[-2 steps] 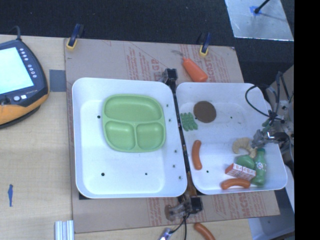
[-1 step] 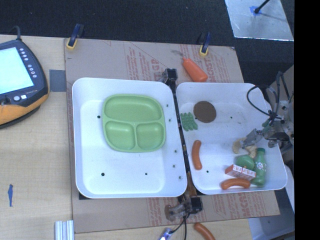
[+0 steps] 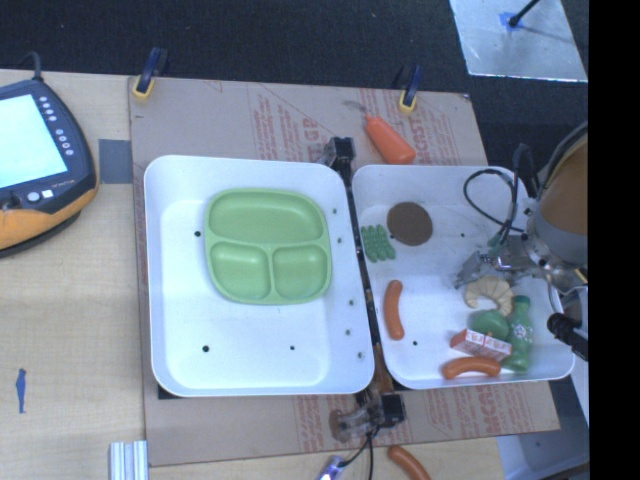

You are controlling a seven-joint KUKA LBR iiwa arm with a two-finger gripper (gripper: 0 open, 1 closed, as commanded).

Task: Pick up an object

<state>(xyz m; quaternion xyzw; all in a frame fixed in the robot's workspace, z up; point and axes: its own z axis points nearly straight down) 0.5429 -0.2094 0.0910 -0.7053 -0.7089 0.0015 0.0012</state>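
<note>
On the left bin (image 3: pixel 180 298) sits a green divided plate (image 3: pixel 268 245); rightward, the right bin (image 3: pixel 440 298) holds a sausage (image 3: pixel 394 309), a brown disc (image 3: pixel 409 223) and a pale pastry (image 3: pixel 489 291). Just above the pastry hovers the tool (image 3: pixel 497 264), its opening impossible to judge. Nothing looks lifted yet; the grasp remains.
</note>
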